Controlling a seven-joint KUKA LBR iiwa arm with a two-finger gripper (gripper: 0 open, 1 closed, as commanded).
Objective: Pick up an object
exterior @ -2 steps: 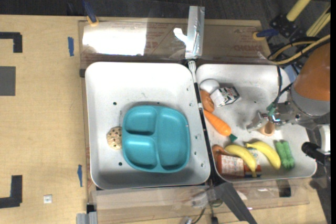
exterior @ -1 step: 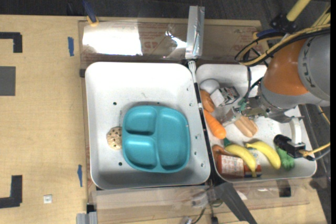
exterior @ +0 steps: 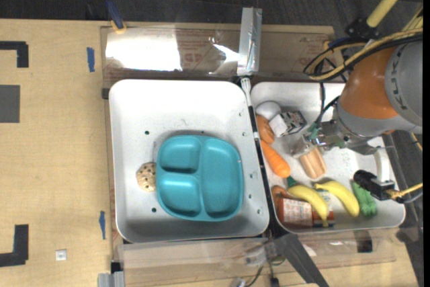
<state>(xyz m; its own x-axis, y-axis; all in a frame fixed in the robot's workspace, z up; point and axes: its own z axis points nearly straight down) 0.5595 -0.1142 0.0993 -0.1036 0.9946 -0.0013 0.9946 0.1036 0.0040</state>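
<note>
The arm's gripper (exterior: 310, 142) hangs over the right white bin (exterior: 295, 92), whether parted or closed I cannot tell. Beside it a long orange carrot (exterior: 273, 154) lies along the bin's left wall, and a red-labelled bottle (exterior: 295, 210), its writing unreadable, rests at the near-left corner.

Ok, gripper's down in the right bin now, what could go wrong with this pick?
1. The right bin is crowded: the gripper sits just above a tan cup-like object, with the carrot close beside it, so the fingers may nudge or catch the wrong item.
2. The bananas and bottle lie packed together below, so a slipped object could land among them.
</note>
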